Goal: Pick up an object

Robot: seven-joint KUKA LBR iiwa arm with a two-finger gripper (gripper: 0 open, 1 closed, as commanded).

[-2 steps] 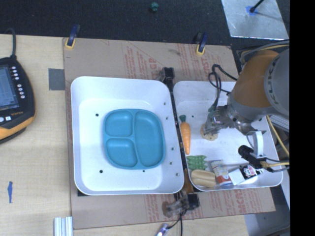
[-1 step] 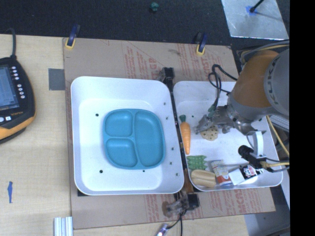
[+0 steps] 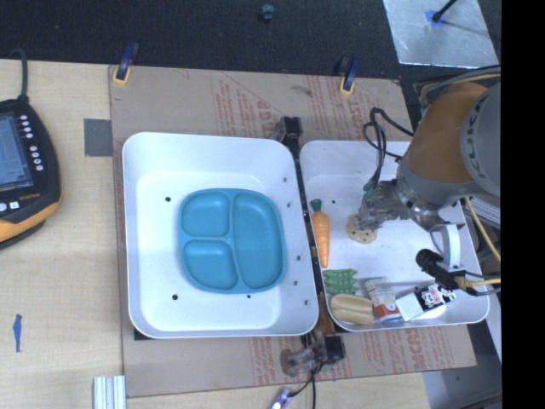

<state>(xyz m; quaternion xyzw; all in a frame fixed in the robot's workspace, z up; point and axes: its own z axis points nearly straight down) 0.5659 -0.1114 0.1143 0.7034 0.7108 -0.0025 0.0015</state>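
In the right bin [image 3: 341, 164] lie a toy carrot [image 3: 320, 235] along the left wall, a tan cookie-like piece [image 3: 362, 229], a green piece [image 3: 339, 279], a bread roll [image 3: 350, 308], a red and white packet [image 3: 385, 302] and a small black and white item [image 3: 433, 296]. My gripper [image 3: 371, 214] reaches down from the right and sits right over the tan piece. The arm's grey wrist covers the fingers from above.
The left bin [image 3: 149, 164] holds a blue divided plate [image 3: 232, 239]. A teach pendant [image 3: 21, 169] lies on the bench at far left. Clamps [image 3: 125, 62] hold the cardboard mat's far edge. Cables [image 3: 379, 135] run over the right bin's far side.
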